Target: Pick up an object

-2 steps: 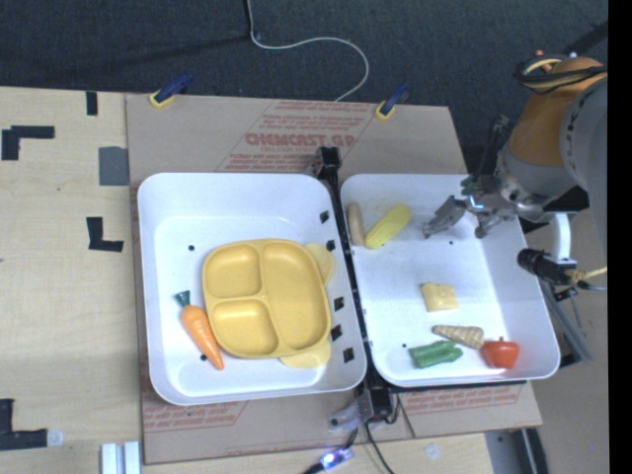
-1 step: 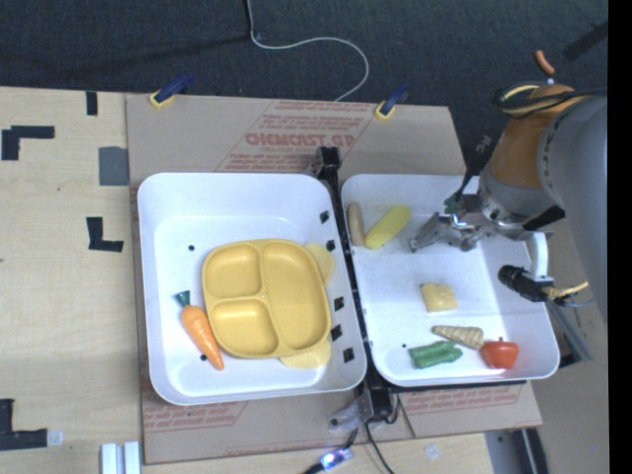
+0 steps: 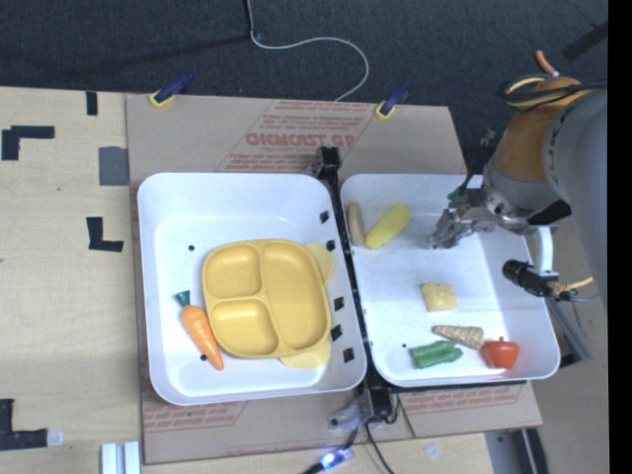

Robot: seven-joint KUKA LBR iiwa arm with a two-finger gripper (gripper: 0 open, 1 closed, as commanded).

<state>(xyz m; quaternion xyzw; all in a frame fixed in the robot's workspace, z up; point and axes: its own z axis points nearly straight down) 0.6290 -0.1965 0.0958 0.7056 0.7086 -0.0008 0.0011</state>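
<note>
So the arm (image 3: 538,156) is reaching in over the right bin (image 3: 395,191), with the gripper (image 3: 449,231) hanging above the bare white floor near the bin's back half. Honestly can't tell if it's open or closed from this angle, too small and blurry, and I can't see anything in it.

Using that right bin as the reference: a corn cob (image 3: 387,225) lies at its back left corner, tilted, with a pale stick-like piece (image 3: 355,224) just beside it against the left wall. A yellow chunk (image 3: 438,296) sits about in the middle. Along the front edge there's a green pepper (image 3: 435,355), a cone-shaped thing (image 3: 460,335) touching it, and a red tomato (image 3: 501,353) at the front right corner.

The left bin (image 3: 163,200) next door holds a yellow divided plate (image 3: 265,297) and a carrot (image 3: 201,334) beside it.
</note>
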